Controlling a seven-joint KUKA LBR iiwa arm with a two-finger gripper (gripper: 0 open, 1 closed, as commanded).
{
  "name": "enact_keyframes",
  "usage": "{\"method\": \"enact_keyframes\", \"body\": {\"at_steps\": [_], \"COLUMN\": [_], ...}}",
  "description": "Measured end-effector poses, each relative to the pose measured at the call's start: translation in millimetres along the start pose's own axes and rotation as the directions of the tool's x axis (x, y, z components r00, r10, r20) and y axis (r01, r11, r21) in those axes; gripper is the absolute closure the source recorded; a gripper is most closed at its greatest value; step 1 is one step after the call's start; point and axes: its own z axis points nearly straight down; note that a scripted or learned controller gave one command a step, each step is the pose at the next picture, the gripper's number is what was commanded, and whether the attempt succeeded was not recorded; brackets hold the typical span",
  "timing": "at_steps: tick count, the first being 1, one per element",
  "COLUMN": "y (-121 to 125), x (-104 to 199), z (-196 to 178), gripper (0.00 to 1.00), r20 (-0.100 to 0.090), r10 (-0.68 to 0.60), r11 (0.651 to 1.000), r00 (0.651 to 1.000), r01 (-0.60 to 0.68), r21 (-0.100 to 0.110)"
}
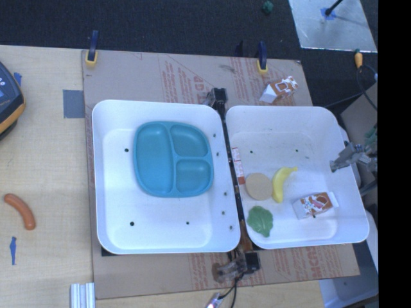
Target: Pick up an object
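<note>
The right bin [289, 124] holds a yellow banana [280, 182], a round tan cookie [259, 186], a green leafy piece [260, 221] and a small white and brown carton [315, 205]. My gripper [352, 156] pokes in at the right bin's right edge, above and to the right of the carton and apart from every object. Nothing shows between its tips. The left bin [115, 210] bears a blue divided plate [173, 158].
A second small carton [280, 89] lies on the cardboard behind the right bin. A sausage [20, 210] rests on the bench at far left, and a dark device [9, 101] sits at the left edge. Clamps [92, 49] hold the cardboard's back edge.
</note>
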Motion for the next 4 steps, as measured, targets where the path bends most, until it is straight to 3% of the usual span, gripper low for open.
{"method": "enact_keyframes", "body": {"at_steps": [1, 2, 3, 4], "y": [8.3, 34.5, 34.7, 45.9], "x": [84.7, 88.9, 87.4, 148.4], "z": [112.0, 178.2, 168.1, 81.3], "gripper": [0.00, 0.00, 1.00, 1.00], "r20": [0.000, 0.000, 0.003, -0.001], "r10": [-0.002, -0.002, -0.004, 0.000], "r11": [1.000, 1.000, 1.000, 1.000], "r00": [1.000, 1.000, 1.000, 1.000], "r01": [0.002, 0.002, 0.004, 0.000], "r21": [0.003, -0.005, -0.005, -0.001]}}
